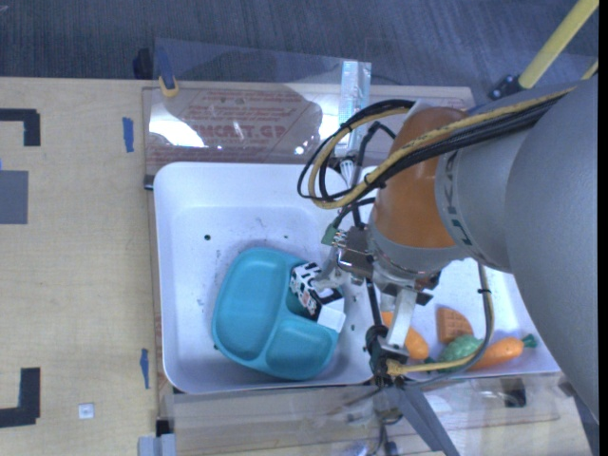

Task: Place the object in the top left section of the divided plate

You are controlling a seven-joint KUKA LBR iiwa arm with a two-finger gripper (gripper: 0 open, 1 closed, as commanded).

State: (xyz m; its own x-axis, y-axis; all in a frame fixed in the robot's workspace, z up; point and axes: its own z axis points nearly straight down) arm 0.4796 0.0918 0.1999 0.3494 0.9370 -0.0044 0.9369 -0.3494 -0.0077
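A robotics lab bench is showing here: a grey industrial arm [513, 188] trailing cables is reaching over white bins [180, 255], beside a plywood benchtop [71, 255] bearing blue tape marks [127, 133].

Smooth matt plastic divided plate [256, 321]

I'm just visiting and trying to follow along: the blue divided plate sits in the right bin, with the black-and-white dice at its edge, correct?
Not quite. The camera view shows the blue divided plate lying in the left bin, not the right one. The rest holds: the black-and-white dice is at the plate's right edge, next to the gripper.
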